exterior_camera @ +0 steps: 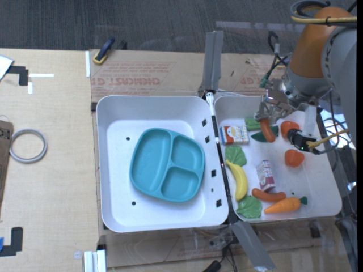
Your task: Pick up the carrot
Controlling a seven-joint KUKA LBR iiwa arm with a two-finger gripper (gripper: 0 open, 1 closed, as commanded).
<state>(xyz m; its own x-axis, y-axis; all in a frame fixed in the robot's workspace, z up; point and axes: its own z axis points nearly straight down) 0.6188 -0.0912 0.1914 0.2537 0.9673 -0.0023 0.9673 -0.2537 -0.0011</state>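
The grey hand (266,113) hangs over the right of two white bins (317,205); whether it is spread or pressed together cannot be told. One small orange carrot (266,131) lies just below it, a second, longer carrot (282,205) well below. One yellow banana (238,177) lies down-left of the hand.

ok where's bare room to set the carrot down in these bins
Bare white floor rings the teal plate in the left bin. The right bin is crowded around the banana and carrot.
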